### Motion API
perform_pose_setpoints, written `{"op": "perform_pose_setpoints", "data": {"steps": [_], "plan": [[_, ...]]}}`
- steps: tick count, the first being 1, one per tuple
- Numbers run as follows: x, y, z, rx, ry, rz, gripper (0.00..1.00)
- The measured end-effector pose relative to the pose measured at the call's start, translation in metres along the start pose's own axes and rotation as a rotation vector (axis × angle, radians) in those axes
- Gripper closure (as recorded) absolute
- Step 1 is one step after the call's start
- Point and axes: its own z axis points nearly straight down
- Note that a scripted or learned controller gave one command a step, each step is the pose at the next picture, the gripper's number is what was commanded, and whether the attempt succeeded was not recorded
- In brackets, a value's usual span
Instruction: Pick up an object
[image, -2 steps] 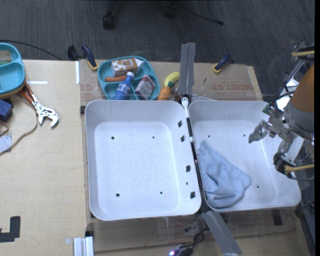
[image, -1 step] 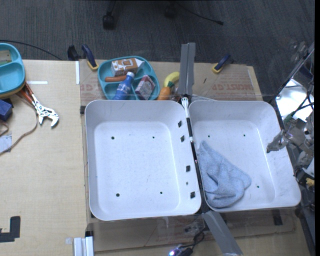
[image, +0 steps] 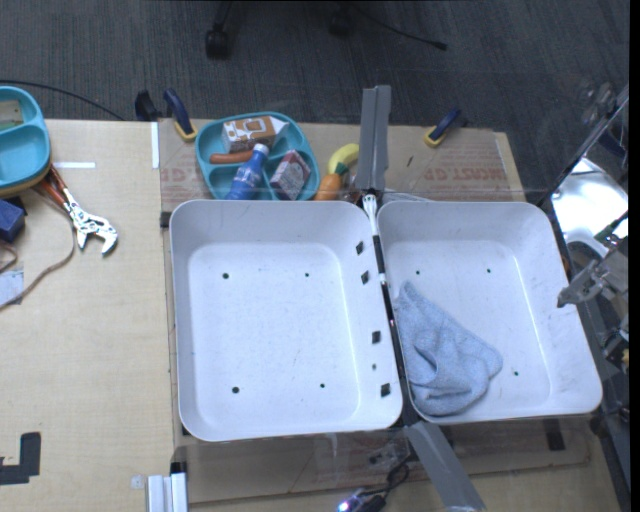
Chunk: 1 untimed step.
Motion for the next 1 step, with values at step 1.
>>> {"op": "perform_pose_setpoints", "data": {"steps": [1], "plan": [[0.0675,-0.0566,0.1281,0.004,-0.001,0.16,0.0]]}}
